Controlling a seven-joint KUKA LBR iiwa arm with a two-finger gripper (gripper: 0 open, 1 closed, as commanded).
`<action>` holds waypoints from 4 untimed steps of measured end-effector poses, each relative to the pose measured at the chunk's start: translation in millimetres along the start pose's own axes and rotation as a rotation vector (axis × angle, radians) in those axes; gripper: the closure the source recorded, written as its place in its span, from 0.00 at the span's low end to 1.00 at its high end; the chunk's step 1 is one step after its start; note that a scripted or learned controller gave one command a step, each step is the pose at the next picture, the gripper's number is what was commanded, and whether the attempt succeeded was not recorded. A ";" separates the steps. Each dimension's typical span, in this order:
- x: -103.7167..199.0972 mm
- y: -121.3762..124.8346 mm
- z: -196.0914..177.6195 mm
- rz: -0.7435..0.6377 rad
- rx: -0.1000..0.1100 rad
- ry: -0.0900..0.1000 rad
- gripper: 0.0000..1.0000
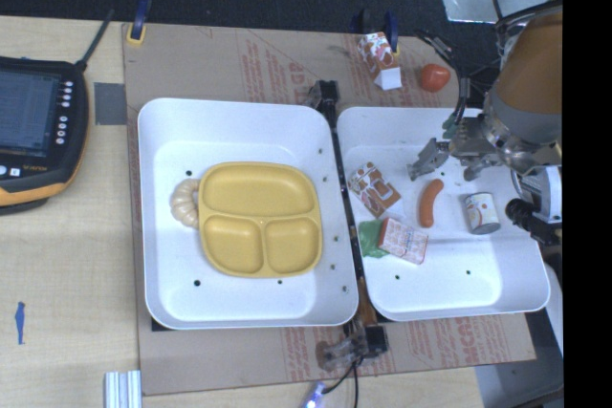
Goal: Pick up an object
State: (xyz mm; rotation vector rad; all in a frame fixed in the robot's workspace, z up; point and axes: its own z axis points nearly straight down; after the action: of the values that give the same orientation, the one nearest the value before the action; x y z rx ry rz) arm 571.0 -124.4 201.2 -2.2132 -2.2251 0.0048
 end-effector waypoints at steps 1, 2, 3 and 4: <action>-16.5 19.0 92.8 0.001 -0.002 -0.002 0.00; -17.4 18.8 82.8 -0.002 0.000 -0.003 1.00; 17.7 28.4 109.6 -0.001 0.001 0.000 1.00; 15.2 28.4 108.9 0.001 0.000 -0.004 0.00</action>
State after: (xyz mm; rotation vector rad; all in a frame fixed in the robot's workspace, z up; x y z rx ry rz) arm 598.9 -109.1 92.1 -2.2170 -2.2258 0.0086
